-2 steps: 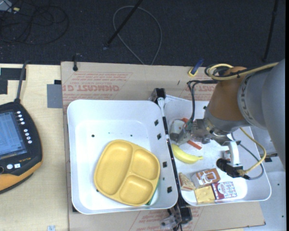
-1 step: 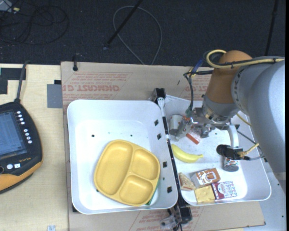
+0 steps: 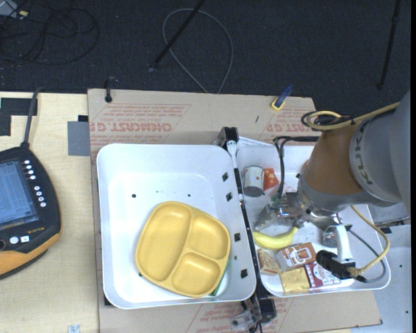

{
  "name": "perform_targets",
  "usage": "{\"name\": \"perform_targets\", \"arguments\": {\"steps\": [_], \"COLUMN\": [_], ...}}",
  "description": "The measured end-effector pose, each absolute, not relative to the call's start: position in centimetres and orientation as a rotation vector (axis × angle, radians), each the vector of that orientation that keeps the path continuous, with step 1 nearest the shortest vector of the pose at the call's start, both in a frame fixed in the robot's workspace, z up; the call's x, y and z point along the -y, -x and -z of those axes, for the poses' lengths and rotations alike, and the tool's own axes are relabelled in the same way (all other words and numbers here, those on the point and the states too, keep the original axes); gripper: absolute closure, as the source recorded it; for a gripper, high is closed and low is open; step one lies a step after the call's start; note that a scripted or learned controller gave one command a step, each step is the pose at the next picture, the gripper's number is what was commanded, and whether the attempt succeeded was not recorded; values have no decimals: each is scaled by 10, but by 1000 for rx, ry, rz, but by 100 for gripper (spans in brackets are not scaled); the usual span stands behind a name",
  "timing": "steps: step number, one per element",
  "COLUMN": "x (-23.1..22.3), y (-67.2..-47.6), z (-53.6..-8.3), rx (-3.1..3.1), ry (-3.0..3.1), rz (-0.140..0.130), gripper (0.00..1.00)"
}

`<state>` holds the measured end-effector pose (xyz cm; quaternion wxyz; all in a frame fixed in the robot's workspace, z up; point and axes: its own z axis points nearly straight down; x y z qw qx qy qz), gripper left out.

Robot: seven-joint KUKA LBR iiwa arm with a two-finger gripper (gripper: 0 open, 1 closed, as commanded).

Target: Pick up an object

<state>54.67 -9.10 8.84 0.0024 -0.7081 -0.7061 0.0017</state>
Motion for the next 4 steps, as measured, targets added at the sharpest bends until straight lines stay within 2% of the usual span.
{"name": "perform_targets", "arguments": {"steps": [1, 2, 3, 4], "x": [91, 145, 149, 92], "y": [-504, -524, -492, -530], "z": [-88, -88, -89, -88], "rx": [2217, 2220, 2220, 2226], "ry": [2222, 2223, 2223, 2215], "rz": [-2, -1, 2, 3], "gripper": [0, 0, 0, 0]}}
